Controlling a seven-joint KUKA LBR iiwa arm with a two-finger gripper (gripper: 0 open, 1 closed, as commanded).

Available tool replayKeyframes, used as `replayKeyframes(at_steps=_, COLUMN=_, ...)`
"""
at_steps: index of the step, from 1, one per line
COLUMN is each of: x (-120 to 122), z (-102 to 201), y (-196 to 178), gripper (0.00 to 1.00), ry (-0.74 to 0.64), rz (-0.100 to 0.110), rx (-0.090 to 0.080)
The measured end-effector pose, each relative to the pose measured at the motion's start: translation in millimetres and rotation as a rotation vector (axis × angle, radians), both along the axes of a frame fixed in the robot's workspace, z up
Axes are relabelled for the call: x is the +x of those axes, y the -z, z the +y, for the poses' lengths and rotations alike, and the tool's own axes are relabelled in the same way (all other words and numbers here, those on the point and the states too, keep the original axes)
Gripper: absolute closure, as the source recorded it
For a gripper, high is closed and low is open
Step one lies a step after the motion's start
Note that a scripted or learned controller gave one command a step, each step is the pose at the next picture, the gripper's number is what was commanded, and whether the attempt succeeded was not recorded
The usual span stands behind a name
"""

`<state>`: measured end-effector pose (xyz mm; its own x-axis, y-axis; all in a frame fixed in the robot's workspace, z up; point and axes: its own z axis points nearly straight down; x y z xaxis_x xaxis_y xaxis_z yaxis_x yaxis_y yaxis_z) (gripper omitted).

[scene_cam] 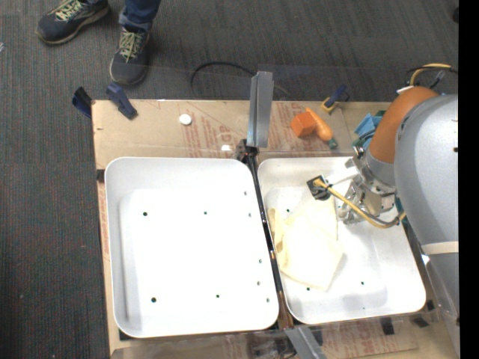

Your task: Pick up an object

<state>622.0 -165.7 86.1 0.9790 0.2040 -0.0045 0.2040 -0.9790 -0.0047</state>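
Observation:
A pale cream cloth (308,247) lies crumpled in the right white bin (374,294), spreading from the bin's left wall toward its middle. My gripper (346,208) hangs low over the bin at the cloth's upper right edge, below the grey arm with its orange band (395,129). A yellow cable with a black end (319,188) loops out from the wrist over the cloth's top corner. The view does not show whether the gripper touches the cloth.
The left white bin (123,200) sits beside the right one. A grey upright post (261,114) stands at the back between them. On the cardboard behind lie an orange object (310,124), blue clips (120,100) and a white disc (185,119). A person's shoes (129,54) are on the carpet at top left.

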Motion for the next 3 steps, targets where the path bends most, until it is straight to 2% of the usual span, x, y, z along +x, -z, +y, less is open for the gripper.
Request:
replayKeyframes(at_steps=1, x=-44.9, z=-46.5, y=-0.5, gripper=1.00, ry=0.003, rz=0.000, rx=0.001)
replayKeyframes(at_steps=2, x=-45.4, z=-45.2, y=-8.7, gripper=1.00, ry=0.003, rz=0.004, rx=0.005)
replayKeyframes(at_steps=3, x=-133.3, z=-45.9, y=0.0, gripper=1.00, ry=-0.004, rz=0.000, rx=0.002)
